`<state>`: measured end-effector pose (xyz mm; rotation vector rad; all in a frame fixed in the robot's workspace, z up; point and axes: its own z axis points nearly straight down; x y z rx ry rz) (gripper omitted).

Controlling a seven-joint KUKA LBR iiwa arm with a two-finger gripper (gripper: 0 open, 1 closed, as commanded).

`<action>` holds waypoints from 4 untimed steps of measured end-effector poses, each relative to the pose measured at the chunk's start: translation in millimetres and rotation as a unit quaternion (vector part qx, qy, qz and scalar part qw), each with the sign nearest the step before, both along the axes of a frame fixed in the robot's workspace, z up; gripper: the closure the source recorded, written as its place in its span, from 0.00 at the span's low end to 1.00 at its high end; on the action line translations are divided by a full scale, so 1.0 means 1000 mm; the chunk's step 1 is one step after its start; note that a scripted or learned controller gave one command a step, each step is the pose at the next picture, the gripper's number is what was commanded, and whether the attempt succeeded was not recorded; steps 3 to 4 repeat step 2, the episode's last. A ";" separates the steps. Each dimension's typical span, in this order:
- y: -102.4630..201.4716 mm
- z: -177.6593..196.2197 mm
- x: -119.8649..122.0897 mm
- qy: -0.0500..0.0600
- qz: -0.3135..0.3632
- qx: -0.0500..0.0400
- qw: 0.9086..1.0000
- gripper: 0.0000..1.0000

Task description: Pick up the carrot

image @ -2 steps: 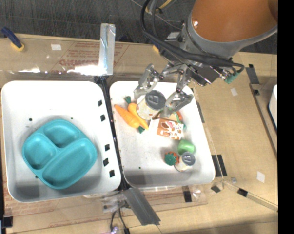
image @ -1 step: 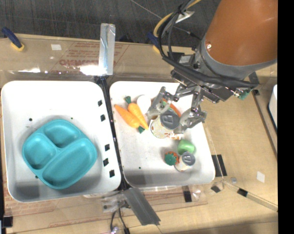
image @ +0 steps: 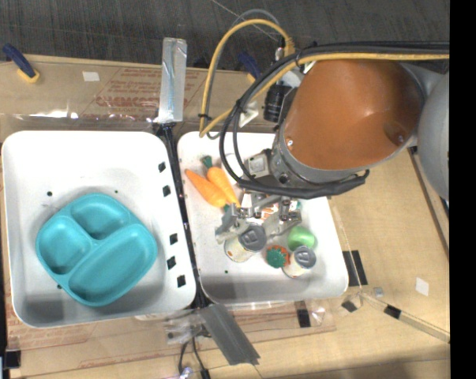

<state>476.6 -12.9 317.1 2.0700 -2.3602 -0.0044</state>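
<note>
The grey arm with its wide orange band reaches in from the right and hangs over the right shallow white plastic bin. Its metal two-finger gripper points down into the bin, probably because the program aims for a grasp from above. From this slanted view I cannot tell how the gripper is set, since the shiny metal parts mix with the objects below.

The smooth orange toy carrot lies just to the upper left of the gripper, near the bin's left wall. It looks like two tapered pieces side by side, with a small green tip at the far end. It is not held; its lower end is very near the gripper, perhaps touching.

Below and to the right of the gripper sit a round green ball-like toy and some small round pieces, hard to identify. Far to the left, the other white bin holds a matte teal plastic plate with three compartments.
</note>
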 end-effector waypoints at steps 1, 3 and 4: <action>-0.078 0.104 0.042 -0.005 0.109 -0.001 0.994 1.00; -0.116 0.019 0.000 0.000 0.198 0.001 0.980 1.00; -0.116 0.019 0.000 0.000 0.198 0.001 0.980 1.00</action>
